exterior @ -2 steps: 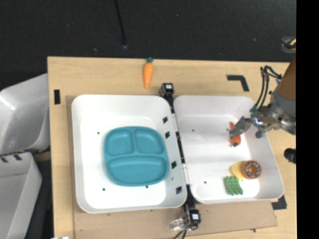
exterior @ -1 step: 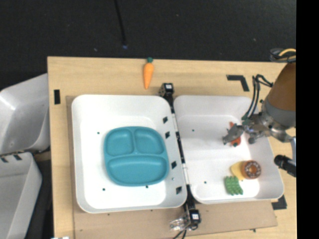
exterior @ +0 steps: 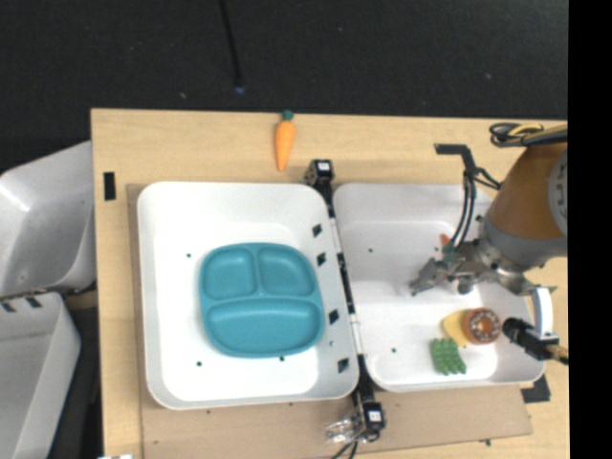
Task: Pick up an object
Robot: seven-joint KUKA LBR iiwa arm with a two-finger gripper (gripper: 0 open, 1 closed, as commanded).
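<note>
Camera view: gripper [exterior: 427, 280] hangs over the right bin's [exterior: 392, 228] middle, claw state unclear, nothing lifted, green toy [exterior: 447, 357] untouched by the near edge.

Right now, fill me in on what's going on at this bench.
A grey KUKA arm with an orange band reaches in from the right over the right bin. Its gripper is low inside that bin, over bare floor near the middle, with nothing visibly between its fingers. A yellow-and-brown toy food piece and a green toy piece lie apart from it in the bin's near right corner. The left bin holds a blue divided plate. A toy carrot lies on the bench behind the bins.
</note>
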